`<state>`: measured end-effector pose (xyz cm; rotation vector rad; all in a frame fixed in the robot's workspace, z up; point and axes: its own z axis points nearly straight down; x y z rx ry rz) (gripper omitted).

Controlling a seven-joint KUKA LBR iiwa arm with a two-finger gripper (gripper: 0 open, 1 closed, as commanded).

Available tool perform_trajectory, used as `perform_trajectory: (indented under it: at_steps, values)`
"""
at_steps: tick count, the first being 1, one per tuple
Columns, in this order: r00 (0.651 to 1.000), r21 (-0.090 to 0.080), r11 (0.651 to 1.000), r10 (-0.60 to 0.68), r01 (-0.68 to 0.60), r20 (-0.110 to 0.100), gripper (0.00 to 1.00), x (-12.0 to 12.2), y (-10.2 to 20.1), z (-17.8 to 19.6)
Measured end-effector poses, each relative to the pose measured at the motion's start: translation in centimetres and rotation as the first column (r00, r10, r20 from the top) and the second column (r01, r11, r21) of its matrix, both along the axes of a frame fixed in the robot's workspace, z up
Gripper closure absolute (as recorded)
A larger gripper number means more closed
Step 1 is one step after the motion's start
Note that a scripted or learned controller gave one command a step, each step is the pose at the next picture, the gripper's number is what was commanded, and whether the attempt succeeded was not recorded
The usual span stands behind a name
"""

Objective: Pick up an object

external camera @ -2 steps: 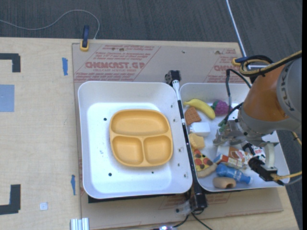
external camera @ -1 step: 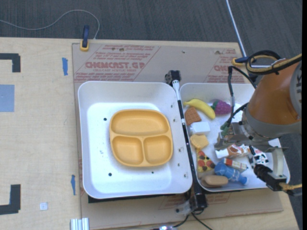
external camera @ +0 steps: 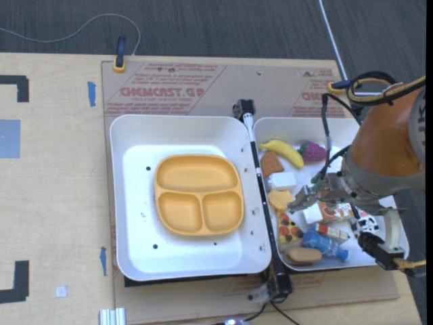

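Gripper (external camera: 302,202) low over the right bin (external camera: 399,232).
Whether its jaws are apart or together, I cannot tell; 1 white block (external camera: 312,214) lies just beside them.

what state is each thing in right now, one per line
yellow tray: upright in the left bin, its three compartments bare
banana: lying at the back of the right bin
grapes: lying beside the banana
blue bottle: on its side near the front
gripper: low over the toy pile
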<state>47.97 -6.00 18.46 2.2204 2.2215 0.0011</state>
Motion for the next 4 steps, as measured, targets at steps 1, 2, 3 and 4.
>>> perform_trajectory:
  at_steps: [1, 2, 3, 4]
  values:
    - [1.000, -0.004, 1.000, 0.000, 0.000, 0.014, 0.00, 0.37, -2.42, -5.31]
    - [1.000, -0.006, 1.000, 0.000, 0.000, 0.021, 0.00, 0.63, -2.53, -5.42]
    - [1.000, -0.008, 1.000, 0.000, 0.000, 0.025, 0.00, 0.82, -2.61, -5.51]
    - [1.000, -0.008, 1.000, 0.001, -0.001, 0.025, 0.00, 0.84, -2.61, -5.52]
